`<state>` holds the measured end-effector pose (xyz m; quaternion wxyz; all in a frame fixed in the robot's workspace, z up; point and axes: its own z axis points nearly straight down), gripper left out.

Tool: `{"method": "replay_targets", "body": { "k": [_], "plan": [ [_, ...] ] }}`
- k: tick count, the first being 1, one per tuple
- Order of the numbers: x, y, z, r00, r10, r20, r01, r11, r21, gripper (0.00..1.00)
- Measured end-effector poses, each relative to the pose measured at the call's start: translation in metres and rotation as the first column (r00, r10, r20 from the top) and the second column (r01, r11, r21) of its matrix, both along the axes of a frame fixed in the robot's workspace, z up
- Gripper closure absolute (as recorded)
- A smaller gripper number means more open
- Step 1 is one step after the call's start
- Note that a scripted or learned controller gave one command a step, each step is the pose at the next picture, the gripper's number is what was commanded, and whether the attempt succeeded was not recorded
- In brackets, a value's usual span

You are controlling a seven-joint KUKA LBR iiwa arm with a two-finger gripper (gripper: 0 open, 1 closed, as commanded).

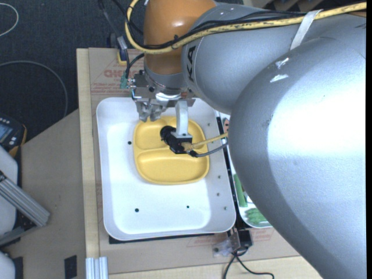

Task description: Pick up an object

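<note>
The gripper (150,111) hangs low over the far rim of a yellow divided plate (168,168). The plate stretches from just beneath the gripper toward the camera, inside the left of the 2 white bins (119,205). I cannot tell whether the gripper is open or closed. A green item (251,215) lies well apart from it, toward the view's lower right.

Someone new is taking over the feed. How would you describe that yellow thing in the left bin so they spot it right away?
Find the white bin on the view's left, under the arm's orange band. In its far half, right beneath the gripper, lies a yellow dish with rounded corners. It is that bin's one coloured item, with a ridge dividing it into compartments.
</note>
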<state>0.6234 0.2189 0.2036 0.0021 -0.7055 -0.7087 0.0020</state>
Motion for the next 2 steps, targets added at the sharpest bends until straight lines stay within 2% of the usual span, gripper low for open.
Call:
{"method": "replay_targets", "body": {
  "k": [1, 2],
  "plan": [
    [-0.066, 0.006, 0.083, 1.0, -0.001, 0.006, 0.001, 1.0, 0.002, 1.0],
    [0.048, 0.005, 0.063, 1.0, -0.004, 0.017, 0.004, 1.0, 0.001, 1.0]
  ]
}}
